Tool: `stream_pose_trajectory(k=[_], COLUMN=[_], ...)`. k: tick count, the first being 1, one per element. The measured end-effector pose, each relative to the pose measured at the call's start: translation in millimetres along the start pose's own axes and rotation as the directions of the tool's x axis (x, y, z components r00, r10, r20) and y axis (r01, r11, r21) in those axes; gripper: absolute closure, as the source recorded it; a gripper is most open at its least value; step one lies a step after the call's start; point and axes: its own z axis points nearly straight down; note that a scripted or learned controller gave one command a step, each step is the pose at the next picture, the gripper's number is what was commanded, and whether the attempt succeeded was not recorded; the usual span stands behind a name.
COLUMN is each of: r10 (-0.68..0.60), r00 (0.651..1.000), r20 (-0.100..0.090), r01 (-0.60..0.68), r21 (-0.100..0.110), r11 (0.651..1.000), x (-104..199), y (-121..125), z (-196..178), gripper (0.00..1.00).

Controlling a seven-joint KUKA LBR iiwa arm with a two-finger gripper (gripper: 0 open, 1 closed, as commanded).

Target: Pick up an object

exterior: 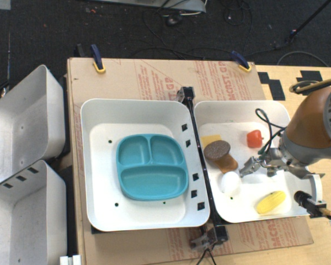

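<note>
The gripper (249,169) hangs low in the right bin (237,110), and I cannot tell how it stands. A white ball (229,181) lies just beside it at 8 o'clock, a brown disc (217,149) at 10 o'clock, a red block (254,138) at 12 o'clock and a yellow corn (271,202) at 5 o'clock. The left bin (99,120) bears a blue tray (152,167).

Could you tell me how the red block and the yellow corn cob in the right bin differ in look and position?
The red block is small and boxy, while the yellow corn cob is longer, rounded and lies at a slant. The block sits toward the far side of the right bin; the cob lies near the front edge. Both rest loose on the bin floor, apart from the hand.
</note>
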Motion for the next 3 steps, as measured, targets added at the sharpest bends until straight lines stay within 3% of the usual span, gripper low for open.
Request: stream_pose_trajectory(k=[1, 3], r10=[0.000, -0.005], r00=[1.000, 1.000], r20=[0.001, 0.004], r01=[0.000, 0.005], r21=[-0.003, -0.009], r11=[1.000, 1.000], x=[0.1, 1.8], y=[0.6, 7.8], z=[-11.5, -116.4], gripper=[1.00, 1.00])
